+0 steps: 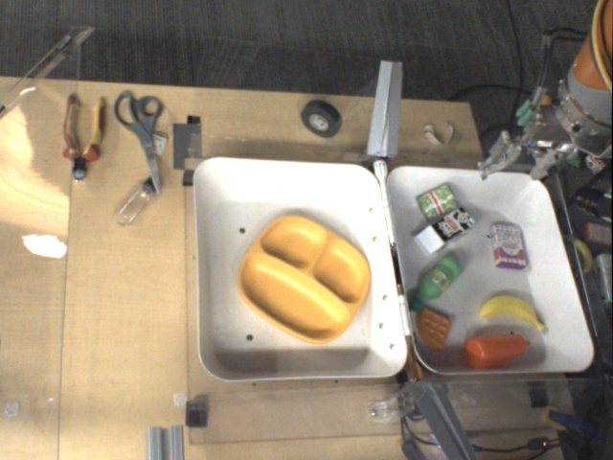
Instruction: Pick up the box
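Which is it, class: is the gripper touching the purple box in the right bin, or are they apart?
Apart. The camera view shows the gripper at the right bin's top edge, with bare white floor between it and the purple box.

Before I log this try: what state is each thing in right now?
gripper: above the right bin's far rim, holding nothing
green box: lying in the right bin, untouched
purple carton: lying flat
green bottle: on its side
banana: lying loose
yellow tray: resting in the left bin
scissors: shut, on the bench
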Controlling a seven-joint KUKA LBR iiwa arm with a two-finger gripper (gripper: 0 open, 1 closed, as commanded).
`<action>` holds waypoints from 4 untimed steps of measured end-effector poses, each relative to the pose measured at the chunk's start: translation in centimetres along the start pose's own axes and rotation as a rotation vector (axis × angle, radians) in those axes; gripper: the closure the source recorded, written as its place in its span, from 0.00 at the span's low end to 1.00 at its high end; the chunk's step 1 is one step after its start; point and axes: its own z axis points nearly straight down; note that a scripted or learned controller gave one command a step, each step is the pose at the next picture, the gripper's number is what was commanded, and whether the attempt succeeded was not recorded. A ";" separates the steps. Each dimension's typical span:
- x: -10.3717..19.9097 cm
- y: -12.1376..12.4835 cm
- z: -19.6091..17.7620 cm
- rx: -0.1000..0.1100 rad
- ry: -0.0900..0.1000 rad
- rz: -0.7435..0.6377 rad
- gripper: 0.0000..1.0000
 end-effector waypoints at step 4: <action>-4.3 -1.0 15.1 -0.037 -0.020 -0.114 0.00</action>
